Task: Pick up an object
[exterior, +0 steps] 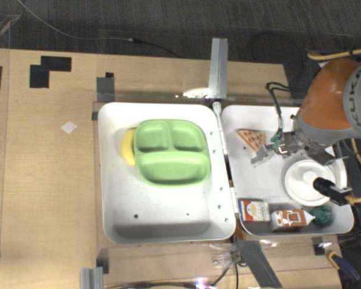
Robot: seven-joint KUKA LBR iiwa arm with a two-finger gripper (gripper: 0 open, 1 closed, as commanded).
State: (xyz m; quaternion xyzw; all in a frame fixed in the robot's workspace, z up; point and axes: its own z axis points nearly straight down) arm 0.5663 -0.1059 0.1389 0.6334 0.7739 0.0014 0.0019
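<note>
My gripper (263,152) hangs low over the right bin (240,179), its tip just to the lower right of an orange pizza-slice toy (251,138) that lies near the bin's back left. Nothing shows between the fingers. The grey arm with its orange band (328,104) reaches in from the right. Along the bin's front wall lie a small red-and-white carton (254,210), a brown carton (290,220) on its side and a dark green round object (323,215). A white round bowl (302,183) sits just right of the gripper.
The left bin (162,215) holds a green divided tray (171,151) with a yellow object (127,147) partly under its left edge. A metal post (218,68) stands behind the divider between the bins. Cables run along the bench at the right.
</note>
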